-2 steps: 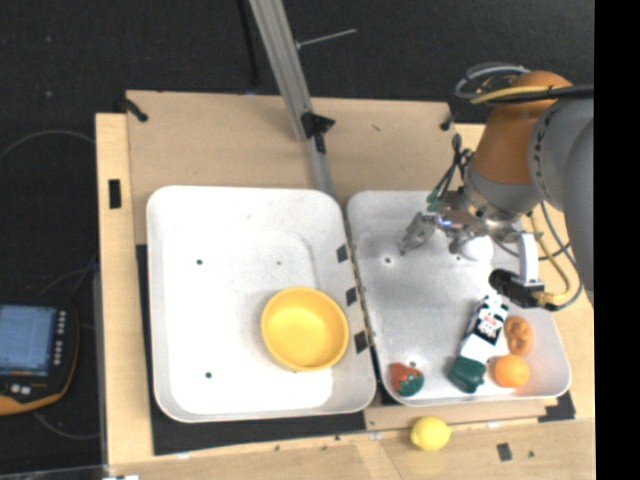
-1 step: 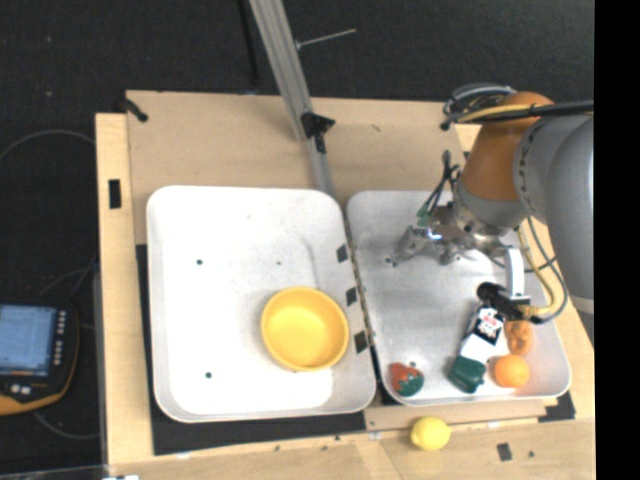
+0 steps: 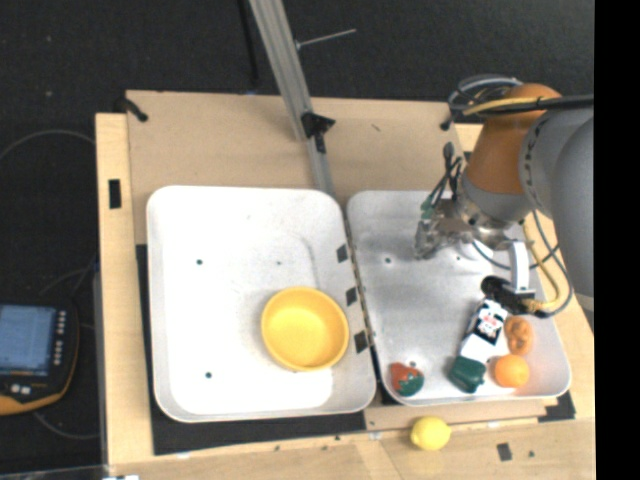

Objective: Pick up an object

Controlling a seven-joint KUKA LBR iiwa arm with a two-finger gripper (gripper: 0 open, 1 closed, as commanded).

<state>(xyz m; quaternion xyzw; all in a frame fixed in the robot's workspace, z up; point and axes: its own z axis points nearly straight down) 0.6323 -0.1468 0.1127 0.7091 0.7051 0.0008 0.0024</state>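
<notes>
Nothing is picked up yet, as far as I can judge: every object lies at rest. Nearest, a lemon [image 3: 430, 433] sits on the counter [image 3: 250, 458], just outside the right bin [image 3: 400, 288]. Inside that bin, along its near edge, lie a red and green fruit [image 3: 405, 376], a dark green block [image 3: 466, 373] and an orange [image 3: 511, 370], the last two close together. Just behind them lies a white box [image 3: 485, 328] (the likeliest pick, I reckon), with a brownish lump [image 3: 518, 333] just beside it on the right. The box's long axis runs from its near end by the green block toward the far side, leaning slightly right; the round things have no axis to speak of. Farther back, my claw [image 3: 432, 238] hangs over the bare far-left part of the bin, well apart from all of them. Whether it is open or closed I cannot tell, and nothing shows in it. Left to do: reach, grasp, lift.
</notes>
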